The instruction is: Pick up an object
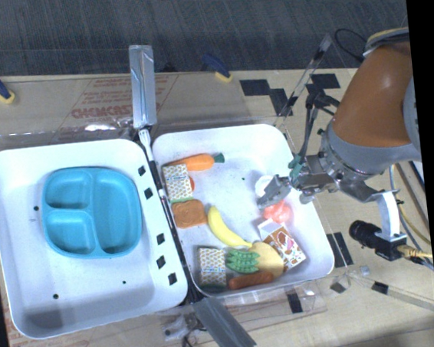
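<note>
Left bin (17, 251): shallow and white, carrying a blue divided tray (92, 211) near its middle
Right bin (229, 141): holds all the small things, most of them lying along its left wall and front edge
Carrot (197, 162): orange with a green end, lying flat at the back
Small carton (177, 182): just in front of the carrot, against the left wall
Brown piece (189, 213): squarish, bread-like, beside the wall
Banana (225, 228): yellow, lying at a slant toward the front heap
Front heap: a patterned box (210, 265), something green (243, 260), a red-brown piece (251, 279) and a printed carton (285, 246), touching or overlapping
Pink object (277, 212): small, rounded, soft-looking, near the bin's right wall, just below the gripper and touching nothing else that I can make out
Gripper (269, 192): low inside the right bin, fingers pointing left; whether they are spread or closed cannot be told, and nothing shows between them
Arm (369, 114): grey with an orange band, reaching in over the bin's right rim
Progress: no object is lifted; every item lies in the bin, so grasp and lift are both left to do
Likely target: the pink object, judged only by its nearness to the gripper
</note>
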Motion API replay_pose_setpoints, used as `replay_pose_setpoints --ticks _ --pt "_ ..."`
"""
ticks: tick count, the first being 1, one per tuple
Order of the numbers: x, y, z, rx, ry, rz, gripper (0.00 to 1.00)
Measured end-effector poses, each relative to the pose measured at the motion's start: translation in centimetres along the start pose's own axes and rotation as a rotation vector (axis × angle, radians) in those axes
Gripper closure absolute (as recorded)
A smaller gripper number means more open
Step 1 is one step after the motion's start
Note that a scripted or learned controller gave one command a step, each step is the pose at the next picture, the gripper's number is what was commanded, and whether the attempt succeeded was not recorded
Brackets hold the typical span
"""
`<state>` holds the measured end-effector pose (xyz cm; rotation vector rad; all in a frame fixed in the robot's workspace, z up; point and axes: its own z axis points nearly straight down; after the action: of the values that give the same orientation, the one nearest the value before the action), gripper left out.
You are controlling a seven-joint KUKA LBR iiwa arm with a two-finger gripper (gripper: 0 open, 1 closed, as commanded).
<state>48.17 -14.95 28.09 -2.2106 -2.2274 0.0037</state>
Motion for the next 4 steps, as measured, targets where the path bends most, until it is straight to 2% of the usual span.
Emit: replay_pose_setpoints --ticks 1,2,3,4 --pt "-2.6 3.4 -6.0 -0.003 -0.001 0.063 0.0" --pt "1.0 3.8 8.1 0.003 0.0 0.023 0.0" --pt "3.2 6.7 19.0 -0.001 0.0 -0.22 0.0" --pt "3.1 6.6 18.0 0.001 0.0 -0.221 1.0"
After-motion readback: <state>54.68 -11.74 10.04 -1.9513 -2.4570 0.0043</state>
